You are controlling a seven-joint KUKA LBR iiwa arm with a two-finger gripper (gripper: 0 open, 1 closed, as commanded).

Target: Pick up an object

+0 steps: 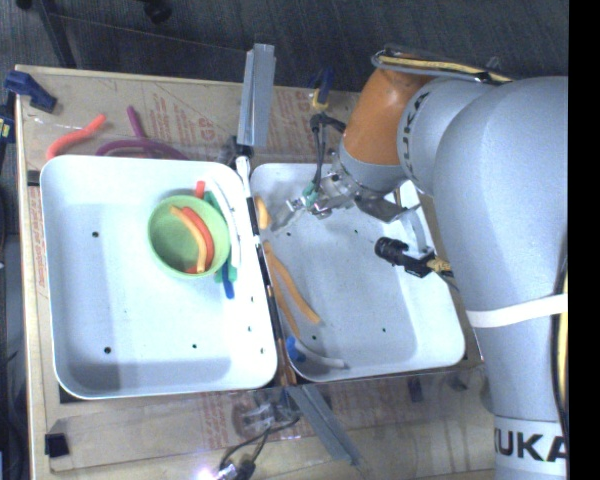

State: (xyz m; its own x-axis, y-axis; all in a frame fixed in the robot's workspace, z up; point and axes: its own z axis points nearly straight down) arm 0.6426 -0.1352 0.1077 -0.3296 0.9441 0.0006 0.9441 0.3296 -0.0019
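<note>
Gripper (pixel 308 204) positioned over upper-left corner of right bin (pixel 420 338); its open-or-closed state cannot be told. Orange stick (pixel 292 290) laid along that bin's left edge. Green bowl (pixel 185 236) set in left bin (pixel 110 348).

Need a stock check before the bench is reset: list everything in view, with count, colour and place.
left bin: one, white, left side of the bench
right bin: one, white, beside it
bowl: one, green, in the left bin
curved pieces: about two, orange and red, inside the bowl
blue piece: one, blue, against the bowl's right side
stick: one, orange, right bin, along its left wall
hose: one, purple, on the bench behind the left bin
clamp: one, blue, bench's far left corner
bench: one, pale wood
arm: one, grey with orange band, from the right
end effector: one, over the right bin's far end
</note>
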